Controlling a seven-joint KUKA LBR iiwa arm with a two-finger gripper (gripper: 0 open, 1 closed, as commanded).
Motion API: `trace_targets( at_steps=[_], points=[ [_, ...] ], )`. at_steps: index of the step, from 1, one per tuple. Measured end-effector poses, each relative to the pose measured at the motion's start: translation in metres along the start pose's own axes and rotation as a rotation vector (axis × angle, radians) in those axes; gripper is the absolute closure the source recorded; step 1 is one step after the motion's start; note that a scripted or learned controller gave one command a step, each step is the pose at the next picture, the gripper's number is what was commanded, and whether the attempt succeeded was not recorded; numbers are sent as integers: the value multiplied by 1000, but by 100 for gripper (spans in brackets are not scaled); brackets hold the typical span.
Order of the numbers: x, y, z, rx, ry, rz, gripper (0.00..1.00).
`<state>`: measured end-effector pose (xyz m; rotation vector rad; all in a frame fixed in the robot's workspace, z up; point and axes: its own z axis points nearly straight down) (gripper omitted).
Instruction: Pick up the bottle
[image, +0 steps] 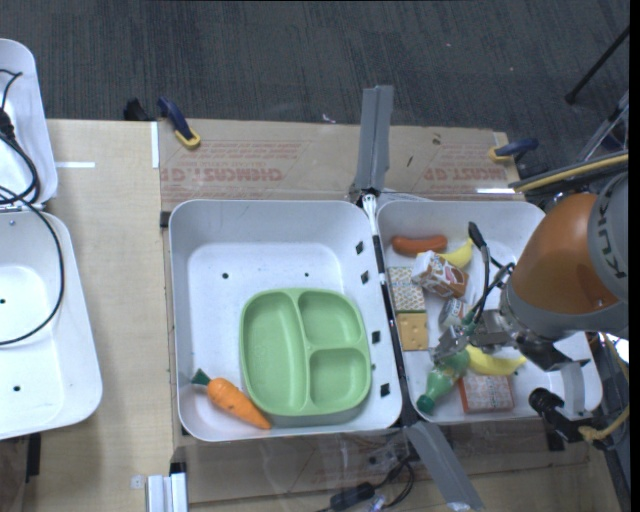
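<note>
The bottle (436, 386) is green and lies tilted in the right bin (560, 415), near its front left corner, with its green cap end toward the front. My gripper (453, 346) hangs at the end of the grey arm with the orange band (562, 268). It is low over the bottle's upper end and seems to touch it. The contact point is hidden by the gripper body.
Around the bottle lie a yellow banana (494, 362), a reddish box (487, 396), a cheese square (412, 330), a cracker (404, 290), a snack packet (440, 274) and a sausage (420, 243). The left bin (200, 300) holds a green divided plate (305, 350) and a carrot (232, 397).
</note>
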<state>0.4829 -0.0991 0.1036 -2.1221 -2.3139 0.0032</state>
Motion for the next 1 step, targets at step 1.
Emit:
trace_targets(
  at_steps=[1],
  points=[
    [-1, 1, 6, -24, -1, 349, 0]
  ],
)
